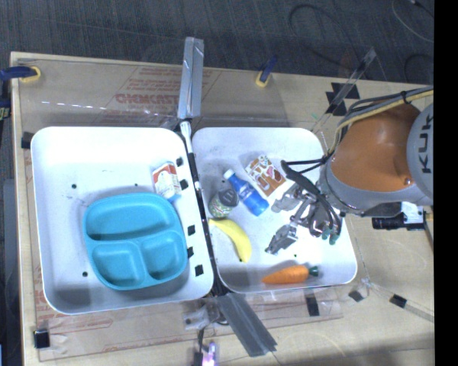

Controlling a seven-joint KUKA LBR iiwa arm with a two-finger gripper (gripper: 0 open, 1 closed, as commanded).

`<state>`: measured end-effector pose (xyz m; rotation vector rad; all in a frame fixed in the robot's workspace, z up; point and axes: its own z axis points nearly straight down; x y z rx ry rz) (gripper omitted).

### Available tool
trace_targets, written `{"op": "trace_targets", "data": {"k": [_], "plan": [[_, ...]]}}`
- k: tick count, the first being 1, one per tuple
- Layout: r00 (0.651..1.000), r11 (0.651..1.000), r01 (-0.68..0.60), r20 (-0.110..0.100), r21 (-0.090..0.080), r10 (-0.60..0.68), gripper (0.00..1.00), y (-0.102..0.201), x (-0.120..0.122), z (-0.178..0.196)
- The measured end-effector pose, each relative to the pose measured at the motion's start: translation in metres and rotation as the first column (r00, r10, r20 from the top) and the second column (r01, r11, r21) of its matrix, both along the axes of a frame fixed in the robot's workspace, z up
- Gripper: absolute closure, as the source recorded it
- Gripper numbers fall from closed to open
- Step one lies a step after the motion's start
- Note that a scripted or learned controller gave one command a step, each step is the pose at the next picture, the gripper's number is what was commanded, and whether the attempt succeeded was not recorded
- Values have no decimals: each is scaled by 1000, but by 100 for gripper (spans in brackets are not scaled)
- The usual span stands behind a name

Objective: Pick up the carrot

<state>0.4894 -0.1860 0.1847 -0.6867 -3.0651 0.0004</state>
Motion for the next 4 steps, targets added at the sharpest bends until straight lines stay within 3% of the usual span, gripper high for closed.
{"op": "trace_targets", "data": {"k": [1, 2, 3, 4], "plan": [[988, 988, -155, -3, 2, 155, 0, -24, -12, -27], [918, 918, -397, 1, 0, 397, 0, -23, 4, -43], [882, 882, -470, 0, 1, 470, 0, -23, -11, -65], [836, 836, -548, 1, -1, 548, 0, -24, -8, 3]]}}
